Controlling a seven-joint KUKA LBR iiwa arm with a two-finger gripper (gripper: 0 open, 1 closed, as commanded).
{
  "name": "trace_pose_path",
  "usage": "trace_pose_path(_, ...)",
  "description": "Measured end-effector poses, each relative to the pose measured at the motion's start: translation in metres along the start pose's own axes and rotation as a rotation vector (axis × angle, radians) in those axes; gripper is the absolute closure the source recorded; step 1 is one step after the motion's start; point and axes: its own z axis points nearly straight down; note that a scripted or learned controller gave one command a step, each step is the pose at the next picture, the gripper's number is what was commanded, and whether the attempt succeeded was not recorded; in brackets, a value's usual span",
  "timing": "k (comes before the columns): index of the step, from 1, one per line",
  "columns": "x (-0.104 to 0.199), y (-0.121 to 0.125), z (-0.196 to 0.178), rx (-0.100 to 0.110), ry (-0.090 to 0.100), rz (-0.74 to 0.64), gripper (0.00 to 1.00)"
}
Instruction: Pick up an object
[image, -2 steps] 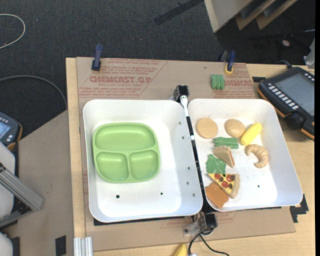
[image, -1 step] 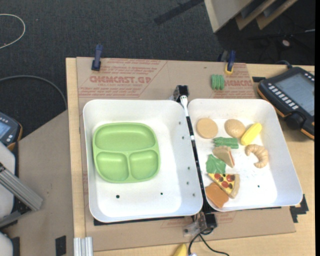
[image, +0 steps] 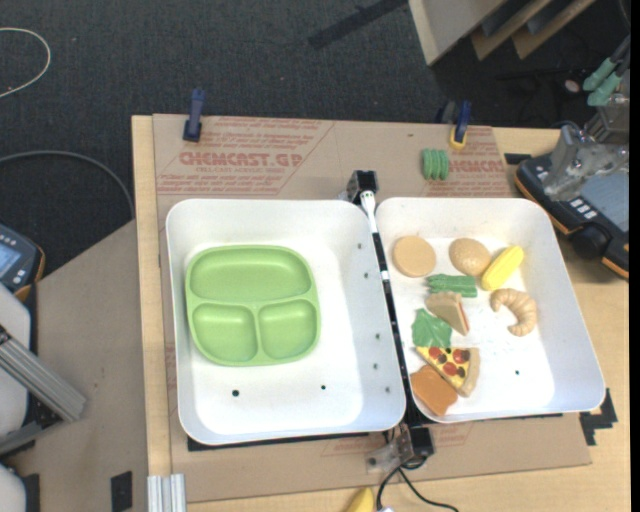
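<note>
My gripper sits top right, off bins; can't tell its grip. Smooth green tray, three dips, in left bin. Plastic food in right bin: curved croissant, pizza wedge.

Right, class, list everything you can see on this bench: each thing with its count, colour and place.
Bins: 2, white, side by side on the board.
Divided plate: 1, green, in the left bin.
Round cookie: 1, tan, right bin, far side.
Potato-like piece: 1, tan, beside the cookie.
Yellow piece: 1, right of the potato-like piece.
Croissant: 1, tan, right bin, middle right.
Sandwich wedges: green and tan, right bin, middle.
Pizza slice: 1, right bin, near side.
Orange piece: 1, nearest corner.
Green item: 1, on the board beyond the right bin.
Clamps: 2, blue, far edge.
Robot arm: grey, top right.
</note>
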Motion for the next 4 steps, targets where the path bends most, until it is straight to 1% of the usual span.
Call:
trace_pose_path(1, 0.076, 0.0, 0.001, -0.001, 0.0, 0.0, 1.0)
trace_pose_path(2, 0.078, 0.082, 0.011, -0.003, -0.003, 0.012, 1.0)
trace_pose_path(3, 0.088, 0.002, 0.007, 0.0, 0.0, 0.008, 1.0)
trace_pose_path(4, 0.088, 0.005, -0.002, -0.003, -0.001, 0.009, 1.0)
